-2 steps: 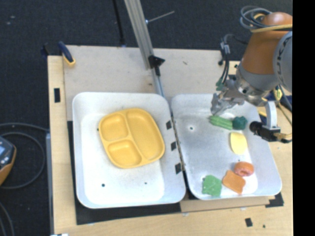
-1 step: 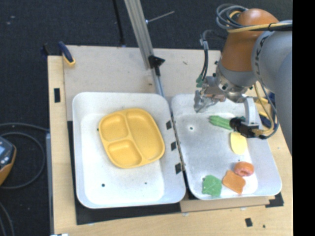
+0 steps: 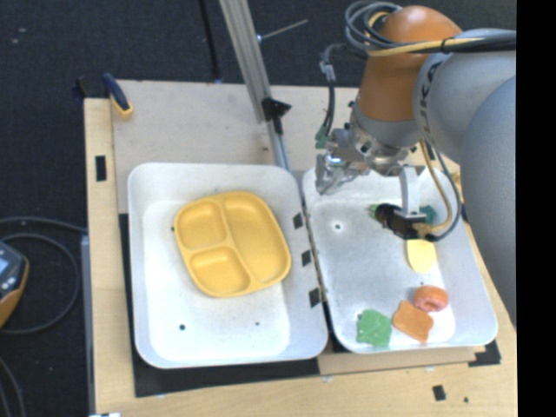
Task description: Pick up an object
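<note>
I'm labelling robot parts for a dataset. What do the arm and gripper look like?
The arm is smooth, rounded grey, with a glossy orange band above the wrist. Looped grey cables sit on top. The gripper is compact, silvery metal.

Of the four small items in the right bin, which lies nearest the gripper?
The pale yellow piece, lying on its own. The green piece, orange block and red-orange lump cluster farther from the gripper.
</note>
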You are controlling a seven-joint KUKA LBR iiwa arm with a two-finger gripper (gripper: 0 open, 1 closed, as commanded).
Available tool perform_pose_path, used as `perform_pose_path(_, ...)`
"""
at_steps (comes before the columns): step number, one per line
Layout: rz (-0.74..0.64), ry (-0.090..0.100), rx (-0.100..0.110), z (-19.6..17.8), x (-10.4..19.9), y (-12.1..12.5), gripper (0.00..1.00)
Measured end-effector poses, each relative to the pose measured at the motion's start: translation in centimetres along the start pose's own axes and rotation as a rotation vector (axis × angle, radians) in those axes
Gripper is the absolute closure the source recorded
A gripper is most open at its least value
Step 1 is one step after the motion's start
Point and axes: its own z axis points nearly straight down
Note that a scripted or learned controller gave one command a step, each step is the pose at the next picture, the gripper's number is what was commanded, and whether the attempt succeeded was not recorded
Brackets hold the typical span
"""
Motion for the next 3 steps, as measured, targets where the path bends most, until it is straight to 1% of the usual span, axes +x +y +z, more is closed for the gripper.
perform_pose_path(1,0.001,0.0,0.0,-0.3,4.5,2.3,1.0)
perform_pose_path(2,0.001,-0.001,0.001,0.5,9.3,3.1,1.0)
perform_pose_path(3,0.004,-0.002,0.002,0.5,9.0,3.1,0.0)
